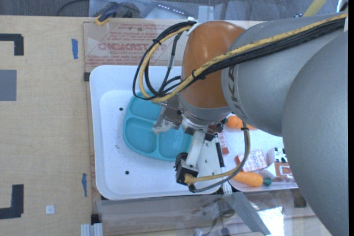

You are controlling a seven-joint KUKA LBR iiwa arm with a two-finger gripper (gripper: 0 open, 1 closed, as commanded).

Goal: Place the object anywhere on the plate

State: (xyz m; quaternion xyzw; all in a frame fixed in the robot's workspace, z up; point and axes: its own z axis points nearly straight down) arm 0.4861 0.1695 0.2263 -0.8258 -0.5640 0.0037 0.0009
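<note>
A light blue divided plate point(145, 135) lies in the left white bin point(110, 113), toward its right side. My gripper point(164, 124) hangs over the plate's right part, below the orange wrist band, and the wrist hides most of it. I cannot make out anything held there. An orange carrot-shaped toy point(249, 178) lies in the right bin near its front edge. Another orange piece point(235, 121) shows just right of the wrist.
A red and white packet point(255, 161) and a small printed item point(282, 169) lie in the right bin beside the carrot. The big grey arm covers most of that bin. A brown cardboard sheet point(119, 44) sits behind the bins.
</note>
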